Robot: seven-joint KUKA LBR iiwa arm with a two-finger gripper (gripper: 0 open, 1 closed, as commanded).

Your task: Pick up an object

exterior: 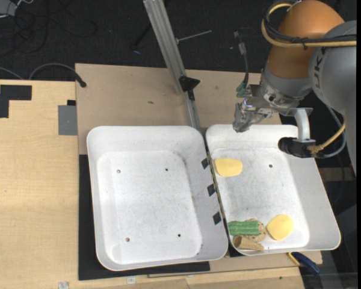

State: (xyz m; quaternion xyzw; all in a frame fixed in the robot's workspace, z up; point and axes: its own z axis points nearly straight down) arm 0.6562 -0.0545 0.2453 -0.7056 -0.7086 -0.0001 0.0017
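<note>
In the right bin point(301, 185) a pale yellow oval piece point(228, 167) lies near the left wall. At the bin's front sit a round yellow piece point(280, 226), a green ridged piece point(244, 227) and a tan piece point(249, 242) touching it. My gripper point(241, 124) hangs over the far rim of the right bin, above and apart from the oval piece. Its fingers point(237, 123) point down close together, with nothing visible between them.
The left bin point(147, 194) stands beside the right one, with black clips point(208, 176) along the shared edge. A slanted metal rail point(168, 47) rises behind the bins, close to the left of the gripper. A black knob point(290, 146) sticks out over the right bin's far corner.
</note>
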